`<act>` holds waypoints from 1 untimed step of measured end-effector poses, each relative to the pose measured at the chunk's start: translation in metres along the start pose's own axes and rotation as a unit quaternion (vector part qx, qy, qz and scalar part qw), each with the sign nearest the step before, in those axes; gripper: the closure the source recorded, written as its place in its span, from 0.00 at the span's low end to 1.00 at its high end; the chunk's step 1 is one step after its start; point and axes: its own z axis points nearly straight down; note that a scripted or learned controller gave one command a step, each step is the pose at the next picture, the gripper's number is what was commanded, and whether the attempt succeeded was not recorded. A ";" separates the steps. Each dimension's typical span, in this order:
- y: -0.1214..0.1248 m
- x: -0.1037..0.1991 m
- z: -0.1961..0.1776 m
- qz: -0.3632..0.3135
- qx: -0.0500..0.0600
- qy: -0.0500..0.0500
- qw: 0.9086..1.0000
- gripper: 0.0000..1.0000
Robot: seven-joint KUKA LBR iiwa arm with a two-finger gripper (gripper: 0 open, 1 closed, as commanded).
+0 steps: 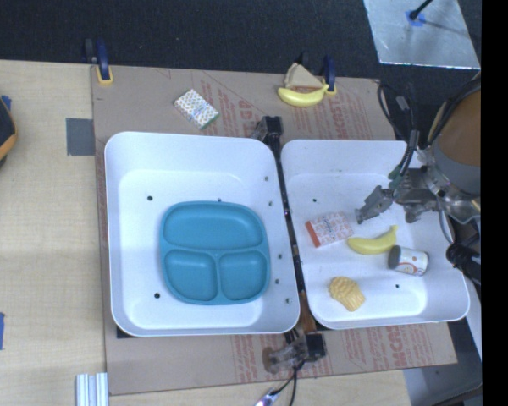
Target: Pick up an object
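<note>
While the end effector (389,203) hovers over the right bin (322,163), its fingers look spread, holding nothing. A banana (371,244) lies just below it, near the bin's middle.

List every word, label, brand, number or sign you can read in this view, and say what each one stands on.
None can be read.
Brown board under the bins: faint reddish printing, too blurred to read.
Red-and-white packet in the right bin: print too small to read.
Patterned packet on the board: markings too small to read.
White cup in the right bin: reddish marks, unreadable.
</note>
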 end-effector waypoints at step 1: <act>0.019 0.030 0.129 0.000 0.001 0.000 1.000 0.00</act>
